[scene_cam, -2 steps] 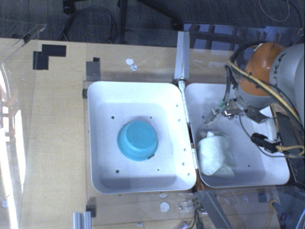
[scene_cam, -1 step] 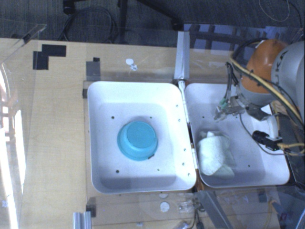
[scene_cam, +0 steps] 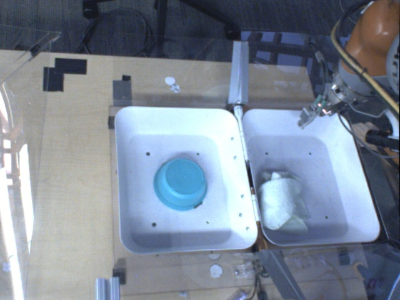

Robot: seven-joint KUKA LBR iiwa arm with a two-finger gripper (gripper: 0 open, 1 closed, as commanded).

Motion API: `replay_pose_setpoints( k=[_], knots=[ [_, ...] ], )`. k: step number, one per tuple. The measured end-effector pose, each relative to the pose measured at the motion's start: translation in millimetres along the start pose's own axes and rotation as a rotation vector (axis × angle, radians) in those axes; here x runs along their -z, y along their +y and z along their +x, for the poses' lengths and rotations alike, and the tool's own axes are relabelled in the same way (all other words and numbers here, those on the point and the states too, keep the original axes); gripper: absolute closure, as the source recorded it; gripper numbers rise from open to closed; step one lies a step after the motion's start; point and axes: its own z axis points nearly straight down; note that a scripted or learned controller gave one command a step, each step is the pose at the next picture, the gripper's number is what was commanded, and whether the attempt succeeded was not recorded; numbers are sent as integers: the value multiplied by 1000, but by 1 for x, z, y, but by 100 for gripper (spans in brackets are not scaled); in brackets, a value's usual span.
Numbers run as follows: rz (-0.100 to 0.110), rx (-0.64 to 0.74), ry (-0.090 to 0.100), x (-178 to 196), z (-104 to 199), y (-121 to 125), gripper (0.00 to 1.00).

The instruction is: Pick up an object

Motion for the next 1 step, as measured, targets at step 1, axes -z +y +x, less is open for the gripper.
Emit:
replay_pose_setpoints(
  k=[1],
  knots=[
    [0, -13, 0, -123, 6, 26, 100]
  ],
)
